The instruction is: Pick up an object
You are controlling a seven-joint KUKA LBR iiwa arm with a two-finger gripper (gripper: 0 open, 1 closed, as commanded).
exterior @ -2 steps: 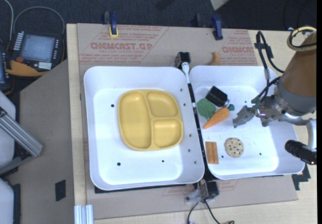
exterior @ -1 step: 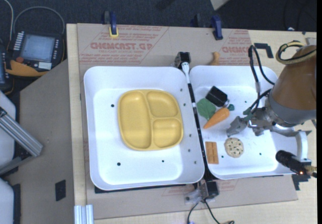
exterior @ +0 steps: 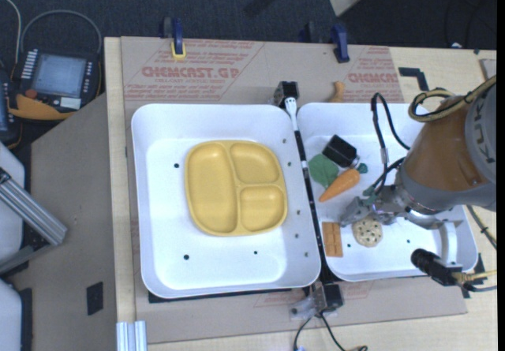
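A yellow divided plate (exterior: 235, 186) is seen in the white left bin (exterior: 158, 247). In the white right bin (exterior: 394, 261) an orange carrot (exterior: 339, 184), a green piece (exterior: 322, 169), a black block (exterior: 341, 151) and a tan speckled cookie (exterior: 368, 233) are seen.

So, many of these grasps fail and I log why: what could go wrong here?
The gripper sits low in the right bin, just above the cookie, with the carrot close beside it. It may nudge the carrot or close on nothing. The cookie lies flat, so the fingers could slide off. The cable near the arm could snag.
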